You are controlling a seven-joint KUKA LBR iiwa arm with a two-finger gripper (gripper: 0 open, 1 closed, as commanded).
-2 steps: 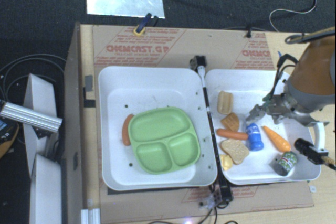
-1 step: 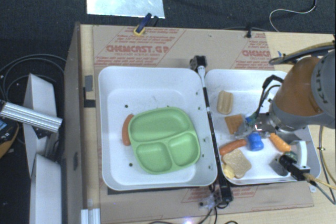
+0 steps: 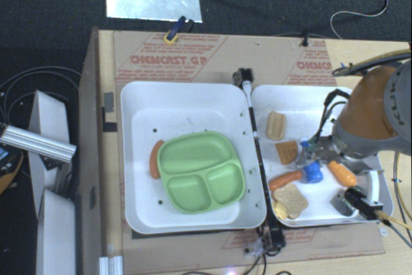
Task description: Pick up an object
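Right bin, camera view: the arm (image 3: 380,109) comes in from the right and its claw (image 3: 311,154) hangs low over the food toys in the right bin (image 3: 293,94).
Claw: it is too small and blurry here; I cannot tell how it is set, and nothing can be seen held in it.
Closest toy: a small blue piece (image 3: 312,172) sits right under the claw tip, maybe touching it.
Neighbors: a brown block (image 3: 287,151) is just beside the claw on the left, a red-orange sausage (image 3: 285,178) lies just below it, and an orange carrot (image 3: 342,172) lies near on the right.
More toys: a tan bread roll (image 3: 276,125) sits higher up, and a toast slice (image 3: 291,200) sits near the front edge, with a bit of yellow food (image 3: 279,209) tucked under it.
Left bin: the left bin (image 3: 161,96) holds a green plate (image 3: 201,171) with three parts, and a brown-orange hot dog (image 3: 155,159) lies against its left side.
Risk one: the toys are packed close, so the claw could bump the brown block or the sausage and shove the blue piece away.
Risk two: the blue piece looks small and smooth, so it might pop out when squeezed.
Risk three: the claw might catch two toys at once, and one could drop.
Risk four: pushing down too hard could press on the bin floor.
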